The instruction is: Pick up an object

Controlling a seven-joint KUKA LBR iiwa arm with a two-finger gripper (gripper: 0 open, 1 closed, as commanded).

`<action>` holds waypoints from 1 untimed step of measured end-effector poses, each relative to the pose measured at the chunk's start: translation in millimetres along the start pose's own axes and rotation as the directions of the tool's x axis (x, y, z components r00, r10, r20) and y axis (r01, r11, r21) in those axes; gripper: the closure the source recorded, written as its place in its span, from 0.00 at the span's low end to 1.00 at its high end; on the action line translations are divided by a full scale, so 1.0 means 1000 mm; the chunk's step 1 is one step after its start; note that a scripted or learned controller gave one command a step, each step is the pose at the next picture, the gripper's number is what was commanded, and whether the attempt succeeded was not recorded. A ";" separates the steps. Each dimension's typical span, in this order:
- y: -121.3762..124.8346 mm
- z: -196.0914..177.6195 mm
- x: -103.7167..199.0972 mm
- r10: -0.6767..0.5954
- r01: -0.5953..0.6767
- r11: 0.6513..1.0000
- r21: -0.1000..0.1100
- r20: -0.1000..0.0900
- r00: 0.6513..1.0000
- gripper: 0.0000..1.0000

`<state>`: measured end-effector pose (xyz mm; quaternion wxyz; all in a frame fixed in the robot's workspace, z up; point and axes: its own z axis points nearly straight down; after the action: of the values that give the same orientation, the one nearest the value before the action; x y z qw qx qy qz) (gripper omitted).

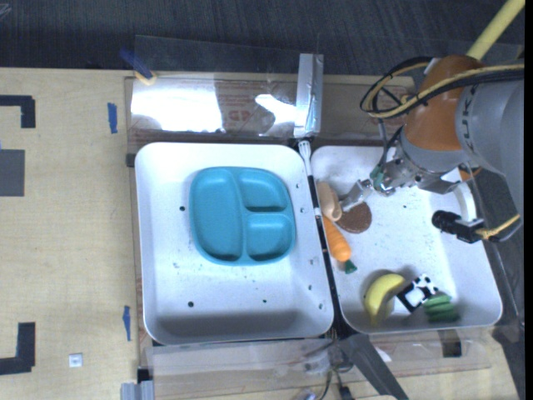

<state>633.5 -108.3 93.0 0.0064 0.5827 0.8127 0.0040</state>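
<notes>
Camera view: two-finger metal gripper [360, 192] hangs in right white bin [475, 302] above round brown cookie [358, 219]; jaw state unclear.

Bright, even overhead light, with one patch of hard glare.
The clear plastic sheet [218, 105] behind the bins blazes white; the left bin [158, 223] shows soft shading along its near wall, the floor at the top is dim, and detail is slightly soft throughout.
</notes>
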 end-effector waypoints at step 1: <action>-0.025 -0.015 -0.014 0.115 -0.115 0.993 0.013 -0.004 0.993 0.00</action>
<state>614.5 -129.6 107.7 0.0008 0.6285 0.7778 0.0006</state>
